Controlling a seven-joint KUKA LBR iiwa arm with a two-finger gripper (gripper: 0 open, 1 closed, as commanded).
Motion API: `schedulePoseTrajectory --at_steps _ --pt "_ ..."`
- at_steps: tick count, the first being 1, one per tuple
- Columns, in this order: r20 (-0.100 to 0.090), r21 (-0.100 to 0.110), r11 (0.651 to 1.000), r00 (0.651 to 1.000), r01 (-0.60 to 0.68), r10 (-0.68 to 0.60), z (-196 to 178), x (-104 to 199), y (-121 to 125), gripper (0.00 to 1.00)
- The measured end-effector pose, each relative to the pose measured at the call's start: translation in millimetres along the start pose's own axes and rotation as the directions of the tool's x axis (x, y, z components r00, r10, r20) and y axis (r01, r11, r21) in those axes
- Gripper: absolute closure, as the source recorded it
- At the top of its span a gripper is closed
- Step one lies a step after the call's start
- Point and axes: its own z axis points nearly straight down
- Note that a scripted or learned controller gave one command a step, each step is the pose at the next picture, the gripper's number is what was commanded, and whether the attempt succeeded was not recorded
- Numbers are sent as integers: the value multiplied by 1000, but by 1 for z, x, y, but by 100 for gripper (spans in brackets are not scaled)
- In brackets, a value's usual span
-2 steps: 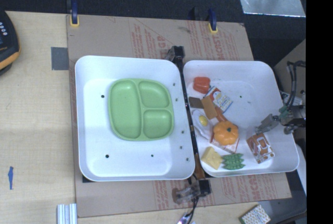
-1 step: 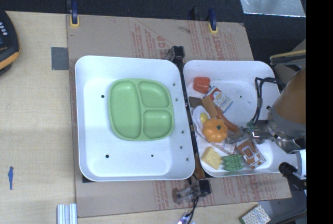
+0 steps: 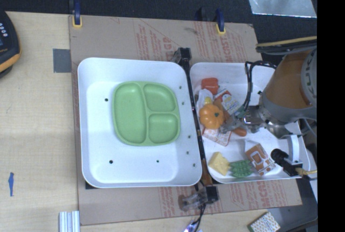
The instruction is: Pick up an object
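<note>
Orange, round pumpkin toy (image 3: 211,116) with green stem

A: What colours sit in the left bin (image 3: 91,118)?

B: The bin is white, and the divided plate (image 3: 145,113) in it is pale green.

A: And the right bin (image 3: 226,68)?

B: White too. It carries a small orange pumpkin (image 3: 211,116), a red piece (image 3: 209,85), a pale yellow wedge (image 3: 218,163), a green leafy bit (image 3: 241,169), and a brown-and-white packet (image 3: 259,159).

A: The arm (image 3: 291,88)?

B: Grey, with an orange band.

A: The surface (image 3: 38,118)?

B: Light wood, under tan cardboard (image 3: 140,37) with red print.
</note>
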Motion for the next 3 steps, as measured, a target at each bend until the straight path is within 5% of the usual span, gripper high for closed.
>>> schedulePoseTrajectory --at_steps 1,2,3 --pt "-4 0 1000 1000 -2 2 -11 -1 -1 100" --pt "-4 2 1000 1000 -1 1 -11 -1 -1 0" --pt "-3 4 1000 1000 -4 4 3 11 59 0"
